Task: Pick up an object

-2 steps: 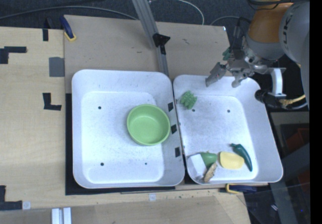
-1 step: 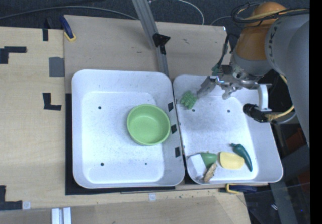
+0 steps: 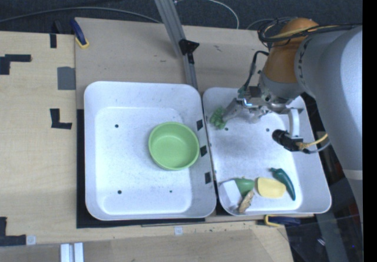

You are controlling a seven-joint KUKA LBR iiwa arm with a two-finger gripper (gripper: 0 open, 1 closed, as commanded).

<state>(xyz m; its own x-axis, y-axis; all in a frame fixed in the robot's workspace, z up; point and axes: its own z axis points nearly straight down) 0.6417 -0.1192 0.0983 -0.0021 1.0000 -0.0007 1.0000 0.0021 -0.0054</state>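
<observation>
The left bin point(image 3: 100, 155) lies mostly open around the green bowl point(image 3: 173, 146) near its middle. In the right bin point(image 3: 312, 190), the centre looks free; small items point(image 3: 262, 187) crowd the near edge, and the arm point(image 3: 312, 72) blocks the far right.
</observation>
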